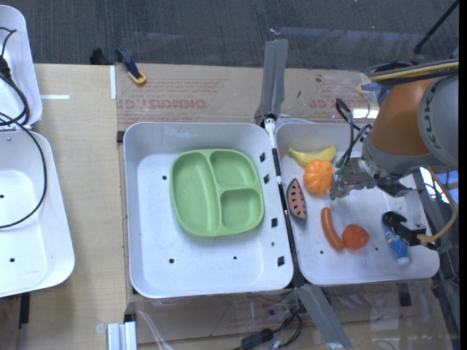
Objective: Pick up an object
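The right bin (365,268) holds a yellow banana (312,154), an orange round fruit (318,176), a watermelon slice (296,199), a red-orange sausage (331,229) and a red tomato (355,236). My gripper (340,187) hangs low over this bin, just right of the orange fruit and above the sausage. It is close to the fruit, and nothing shows between its fingers.
A green divided plate (217,191) lies in the left bin (146,254). A small blue thing (398,250) lies near the right bin's right edge. The grey arm with its orange band (408,119) reaches in over the right bin's far right corner.
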Tool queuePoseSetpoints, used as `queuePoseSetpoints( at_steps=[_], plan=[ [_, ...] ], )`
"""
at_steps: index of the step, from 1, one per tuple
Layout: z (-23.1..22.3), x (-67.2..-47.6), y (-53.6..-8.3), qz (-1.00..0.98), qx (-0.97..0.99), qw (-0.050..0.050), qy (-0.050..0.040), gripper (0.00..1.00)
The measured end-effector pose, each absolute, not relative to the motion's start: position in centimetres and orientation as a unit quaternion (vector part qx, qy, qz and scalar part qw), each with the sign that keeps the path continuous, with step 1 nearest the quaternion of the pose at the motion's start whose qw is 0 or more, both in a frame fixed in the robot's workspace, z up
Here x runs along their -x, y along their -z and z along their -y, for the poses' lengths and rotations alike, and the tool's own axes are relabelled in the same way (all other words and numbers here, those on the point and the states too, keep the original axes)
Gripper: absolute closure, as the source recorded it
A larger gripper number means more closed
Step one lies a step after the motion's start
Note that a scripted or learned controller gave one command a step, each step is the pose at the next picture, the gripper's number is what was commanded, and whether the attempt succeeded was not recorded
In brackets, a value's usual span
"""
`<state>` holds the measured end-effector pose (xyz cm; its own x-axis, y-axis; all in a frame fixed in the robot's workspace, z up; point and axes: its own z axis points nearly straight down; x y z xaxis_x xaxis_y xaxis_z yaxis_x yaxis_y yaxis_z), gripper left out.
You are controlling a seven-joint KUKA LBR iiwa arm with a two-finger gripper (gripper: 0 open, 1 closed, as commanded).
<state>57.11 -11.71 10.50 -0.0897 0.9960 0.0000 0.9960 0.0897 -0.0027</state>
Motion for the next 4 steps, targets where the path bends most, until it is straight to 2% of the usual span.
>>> queuePoseSetpoints(
  at_steps=[1, 2, 3, 4],
  plan=[
    [11.7, -57.1, -10.5, 0.738, 0.674, 0.001, -0.0011, 0.0],
    [10.0, -53.2, -9.0, 0.769, 0.639, 0.002, -0.0012, 0.0],
    [10.1, -53.3, -9.9, 0.768, 0.641, 0.002, -0.0014, 1.0],
    [5.2, -58.6, -19.1, 0.813, 0.582, 0.0, -0.0006, 1.0]
  ],
)
